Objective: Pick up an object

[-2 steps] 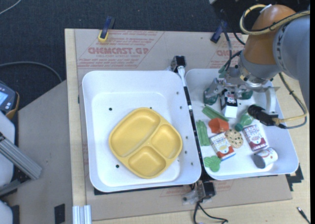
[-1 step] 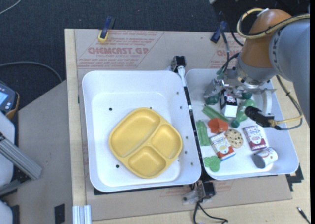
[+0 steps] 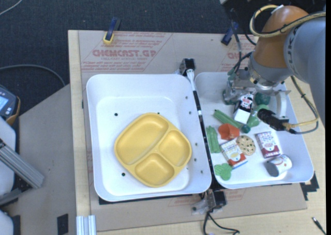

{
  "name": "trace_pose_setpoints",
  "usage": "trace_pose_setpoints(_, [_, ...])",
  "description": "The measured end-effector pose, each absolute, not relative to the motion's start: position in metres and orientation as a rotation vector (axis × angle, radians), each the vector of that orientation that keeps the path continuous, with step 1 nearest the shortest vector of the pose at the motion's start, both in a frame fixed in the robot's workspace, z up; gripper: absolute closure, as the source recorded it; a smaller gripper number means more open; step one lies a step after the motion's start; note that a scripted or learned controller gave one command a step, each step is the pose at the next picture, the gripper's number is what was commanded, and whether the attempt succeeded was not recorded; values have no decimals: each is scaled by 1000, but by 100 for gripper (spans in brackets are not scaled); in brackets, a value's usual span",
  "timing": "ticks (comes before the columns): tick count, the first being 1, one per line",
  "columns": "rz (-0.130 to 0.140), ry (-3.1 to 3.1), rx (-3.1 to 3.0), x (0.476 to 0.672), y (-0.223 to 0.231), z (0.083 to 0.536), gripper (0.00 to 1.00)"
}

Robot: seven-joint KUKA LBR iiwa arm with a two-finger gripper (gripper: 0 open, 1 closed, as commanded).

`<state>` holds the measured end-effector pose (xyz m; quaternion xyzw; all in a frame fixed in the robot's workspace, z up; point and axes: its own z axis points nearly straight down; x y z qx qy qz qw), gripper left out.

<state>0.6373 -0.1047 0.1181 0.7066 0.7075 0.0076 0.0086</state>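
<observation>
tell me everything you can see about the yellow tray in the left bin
The yellow tray is a rounded, glossy, plastic-looking plate with raised ridges dividing it into three compartments: one long, two smaller. Nothing lies in them. It lies flat, turned at an angle, on the floor of the left bin, toward its near right part, apart from the walls as far as the view shows.

A divided plate lies in the left bin; small items crowd the right bin

Two white bins, one yellow divided plate, two small cartons, one cookie
</observation>
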Motion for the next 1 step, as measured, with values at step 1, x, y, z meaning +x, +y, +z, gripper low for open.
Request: trace_pose_setpoints(1, [4,2219,2217,639,-105,161,100])
